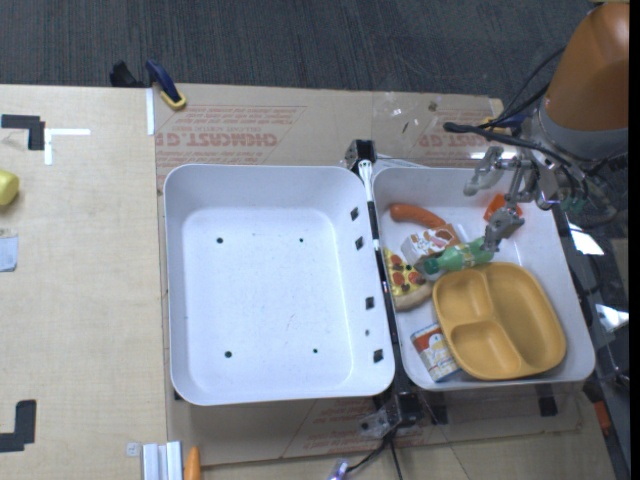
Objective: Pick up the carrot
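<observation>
In the right bin (570, 268), the carrot (496, 206) shows as a small orange piece near the back right, mostly hidden by the gripper. My gripper (508, 200) hangs low over that spot, and its grey metal parts surround the orange piece. A green piece (455, 260) stretches from under the gripper toward the lower left. I cannot tell whether it belongs to the carrot. The view does not show whether the carrot is gripped or merely lies under the gripper.
The right bin also holds a red-orange sausage-shaped toy (415, 213), a white packet (432, 240), a pizza slice (404, 278), a yellow divided plate (500, 323) and a small box (435, 351). The left bin (265, 278) sits beside it. A yellow object (6, 188) lies far left on the bench.
</observation>
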Robot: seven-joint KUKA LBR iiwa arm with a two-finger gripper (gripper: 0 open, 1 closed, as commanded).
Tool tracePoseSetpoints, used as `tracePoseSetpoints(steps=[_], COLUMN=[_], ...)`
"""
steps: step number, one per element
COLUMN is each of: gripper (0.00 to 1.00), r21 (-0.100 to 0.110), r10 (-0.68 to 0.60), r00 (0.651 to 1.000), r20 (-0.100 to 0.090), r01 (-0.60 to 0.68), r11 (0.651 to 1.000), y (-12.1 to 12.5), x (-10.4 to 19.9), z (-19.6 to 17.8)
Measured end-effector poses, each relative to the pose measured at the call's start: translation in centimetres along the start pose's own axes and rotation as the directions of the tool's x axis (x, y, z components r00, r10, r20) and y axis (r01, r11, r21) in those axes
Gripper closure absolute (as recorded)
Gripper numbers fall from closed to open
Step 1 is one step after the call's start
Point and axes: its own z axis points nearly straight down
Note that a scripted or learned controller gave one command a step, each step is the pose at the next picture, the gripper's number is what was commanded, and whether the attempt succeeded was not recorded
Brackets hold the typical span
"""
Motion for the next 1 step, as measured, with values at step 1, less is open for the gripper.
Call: tracePoseSetpoints(steps=[1], gripper=[0.0], r21=[-0.001], r10=[-0.428], r00=[0.904], r20=[0.0], r01=[0.428], r11=[0.904], y=[-3.85], x=[2.91], z=[10.3])
